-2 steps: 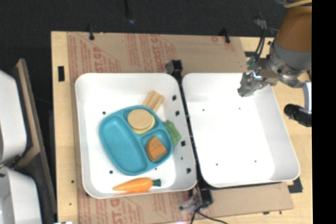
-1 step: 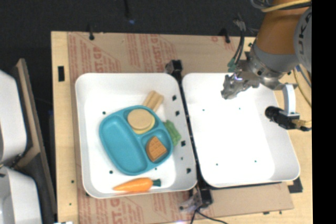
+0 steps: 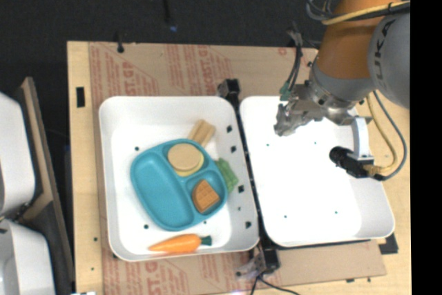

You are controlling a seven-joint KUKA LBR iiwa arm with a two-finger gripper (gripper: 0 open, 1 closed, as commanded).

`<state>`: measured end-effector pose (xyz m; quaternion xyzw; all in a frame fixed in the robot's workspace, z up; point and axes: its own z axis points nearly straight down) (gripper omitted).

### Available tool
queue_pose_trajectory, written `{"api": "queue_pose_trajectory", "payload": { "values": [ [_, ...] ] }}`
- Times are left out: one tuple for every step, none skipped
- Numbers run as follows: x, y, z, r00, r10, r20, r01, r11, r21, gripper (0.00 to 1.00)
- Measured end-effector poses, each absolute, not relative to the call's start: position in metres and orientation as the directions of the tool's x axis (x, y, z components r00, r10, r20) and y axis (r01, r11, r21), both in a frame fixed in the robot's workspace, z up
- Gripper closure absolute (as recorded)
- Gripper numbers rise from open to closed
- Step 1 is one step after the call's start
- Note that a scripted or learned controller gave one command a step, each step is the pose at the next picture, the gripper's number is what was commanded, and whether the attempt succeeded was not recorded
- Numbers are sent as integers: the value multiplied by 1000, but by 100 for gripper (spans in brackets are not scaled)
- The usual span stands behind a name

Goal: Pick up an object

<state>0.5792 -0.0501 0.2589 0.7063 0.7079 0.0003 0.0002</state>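
A blue divided tray point(image 3: 160, 191) lies in the left bin point(image 3: 114, 122). On the tray rest a round tan biscuit point(image 3: 186, 157) and a brown toast-like piece point(image 3: 206, 196). A pale wooden block point(image 3: 202, 132) leans at the tray's upper edge, and a green piece point(image 3: 228, 175) pokes out at its right side. An orange carrot point(image 3: 181, 243) lies near that bin's front wall. My gripper point(image 3: 286, 124) hangs over the upper left part of the right bin point(image 3: 318, 217), apart from all these objects, with nothing seen in it.
The arm's grey and orange body point(image 3: 349, 45) reaches in over the right bin's far right corner. A white bracket with a black end point(image 3: 351, 157) and cables hangs off the wrist over that bin. Cardboard point(image 3: 159, 72) covers the bench beyond the bins.
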Motion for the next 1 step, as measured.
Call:
{"api": "queue_pose_trajectory", "payload": {
  "values": [
    [570, -5, 247, -3, 1000, 1, 1000, 3, 0, 100]
  ]
}}
